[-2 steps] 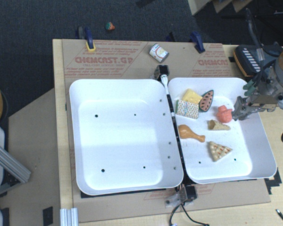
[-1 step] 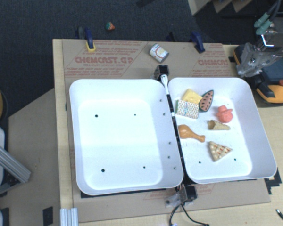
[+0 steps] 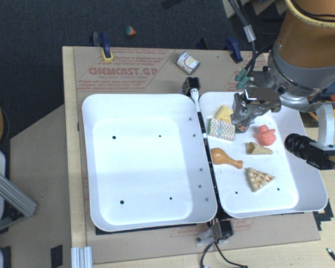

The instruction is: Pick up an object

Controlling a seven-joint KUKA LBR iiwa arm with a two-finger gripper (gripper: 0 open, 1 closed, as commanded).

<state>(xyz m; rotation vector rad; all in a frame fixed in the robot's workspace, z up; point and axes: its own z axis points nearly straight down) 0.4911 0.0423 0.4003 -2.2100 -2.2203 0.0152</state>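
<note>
Meanwhile, in the right bin (image 3: 301, 202), a handful of small toy foods wait to be picked: a yellow wedge (image 3: 224, 113) and a patterned square packet (image 3: 221, 129) near the bin's upper left corner, a red strawberry-like piece (image 3: 265, 134) to their right, a small tan cone (image 3: 258, 148) just below it, a brown drumstick (image 3: 225, 158) near the divider, and a pizza-like slice (image 3: 259, 178) lower down. None is lifted; all lie on the bin floor.

The gripper (image 3: 243, 120) hangs over the upper part of that bin, its tip just beside the packet and the wedge and left of the red piece. Whether it is spread or closed cannot be told from this slanted view, and nothing is seen between its tips.

The step in hand looks like the descent onto a target, probably the packet or the wedge. The next move would call for a straight drop and a clean close on one item, without nudging its close neighbours.

The left bin (image 3: 100, 149) sits alongside. A small box (image 3: 188, 62) lies on the board (image 3: 72, 94) at upper centre of the frame.
</note>
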